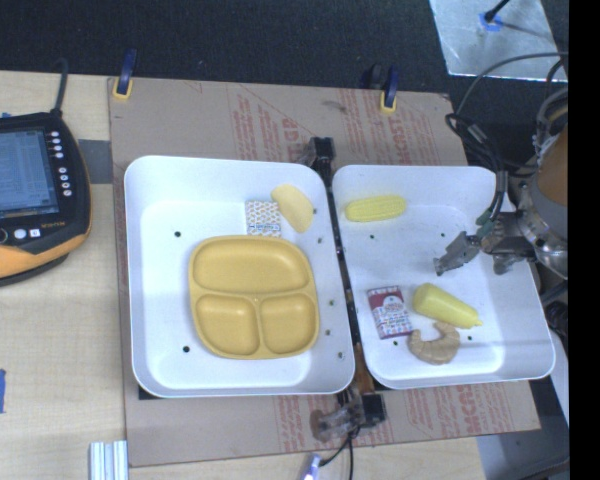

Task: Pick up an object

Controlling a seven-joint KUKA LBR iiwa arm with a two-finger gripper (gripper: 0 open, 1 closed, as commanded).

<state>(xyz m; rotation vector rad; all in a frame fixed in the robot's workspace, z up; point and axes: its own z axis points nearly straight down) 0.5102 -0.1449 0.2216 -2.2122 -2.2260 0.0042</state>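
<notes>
My gripper hangs over the right side of the right bin, reaching in from the right with its fingers spread open and nothing between them. Just below it lies a yellow cone-shaped toy, apart from the fingers. A tan croissant-like piece sits at the bin's front, with a small red packet to its left. A yellow corn cob lies at the bin's back left.
The left bin holds a yellow divided plate, a small patterned packet and a pale yellow piece. A tablet rests at the far left of the bench. Cables hang at the back right.
</notes>
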